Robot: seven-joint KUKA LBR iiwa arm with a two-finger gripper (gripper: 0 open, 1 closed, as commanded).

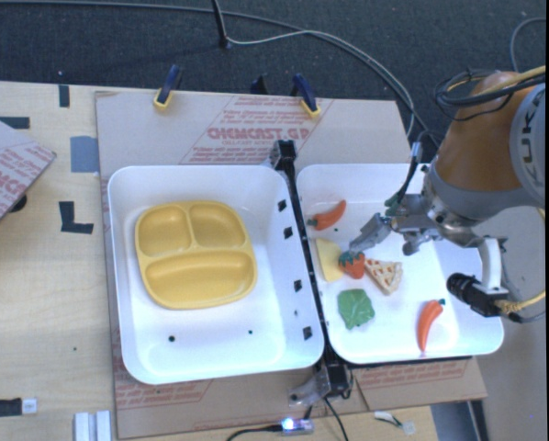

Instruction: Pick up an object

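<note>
The gripper (pixel 362 244) hovers in the right bin (pixel 467 343) above a red-and-green toy (pixel 352 265); its grip cannot be told.

We see two white bins side by side on the surface. The left bin (pixel 128 246) holds a yellow divided tray (pixel 196 254). In the right bin (pixel 467 338) the claw (pixel 362 243) hangs just above a small red piece (pixel 352 265), between a yellow block (pixel 327 258) and a pizza slice (pixel 385 274).
</note>
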